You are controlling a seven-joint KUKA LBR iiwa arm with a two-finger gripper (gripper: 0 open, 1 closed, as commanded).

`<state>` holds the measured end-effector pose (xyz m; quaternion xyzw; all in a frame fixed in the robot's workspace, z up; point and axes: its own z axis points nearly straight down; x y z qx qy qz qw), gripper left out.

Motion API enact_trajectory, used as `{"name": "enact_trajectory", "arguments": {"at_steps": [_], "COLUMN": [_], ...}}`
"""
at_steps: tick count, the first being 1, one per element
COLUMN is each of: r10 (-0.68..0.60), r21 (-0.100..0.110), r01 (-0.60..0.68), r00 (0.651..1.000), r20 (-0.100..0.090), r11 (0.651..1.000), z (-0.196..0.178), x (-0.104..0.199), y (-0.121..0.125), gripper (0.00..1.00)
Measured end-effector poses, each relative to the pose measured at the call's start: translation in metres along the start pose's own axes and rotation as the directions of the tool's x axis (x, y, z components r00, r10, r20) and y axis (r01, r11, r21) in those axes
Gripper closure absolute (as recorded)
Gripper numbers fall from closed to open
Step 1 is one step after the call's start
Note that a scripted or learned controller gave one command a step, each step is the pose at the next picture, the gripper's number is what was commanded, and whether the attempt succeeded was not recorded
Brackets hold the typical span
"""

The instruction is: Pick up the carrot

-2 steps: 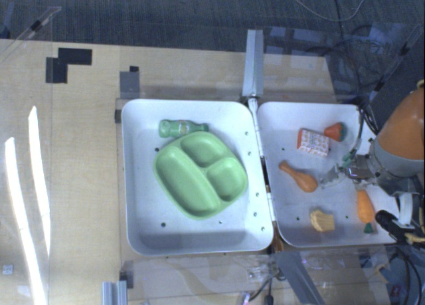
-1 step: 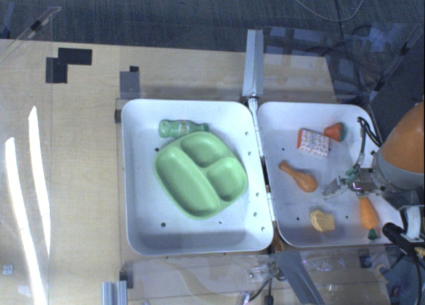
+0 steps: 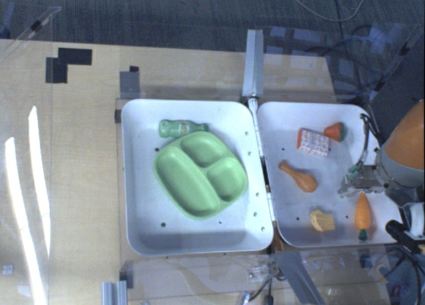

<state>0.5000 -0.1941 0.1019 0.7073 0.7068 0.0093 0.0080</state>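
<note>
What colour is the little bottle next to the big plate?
Green, a pale see-through green, like the divided plate beside it. The bottle shows in the camera view.

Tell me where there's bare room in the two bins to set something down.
Left bin: open floor along the front, below the green tray. Right bin: bare at back left, behind the chicken drumstick. Crowded near the gripper and carrot.

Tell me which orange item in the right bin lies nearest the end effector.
The carrot, lying lengthwise just below the end effector at the bin's right side. The drumstick-shaped piece lies mid-bin; the orange-red piece lies near the top.
</note>
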Motion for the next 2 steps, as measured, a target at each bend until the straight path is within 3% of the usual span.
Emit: {"name": "enact_trajectory", "arguments": {"at_steps": [1,2], "r10": [0.075,0.387], "r21": [0.008,0.017], "r01": [-0.076,-0.387], "r00": [0.997,0.922], "r20": [0.007,0.009], "r11": [0.997,0.922], "z": [0.012,-0.083], "x": [0.056,0.148], "y": [0.009,0.019], "gripper": [1.00,1.00]}}
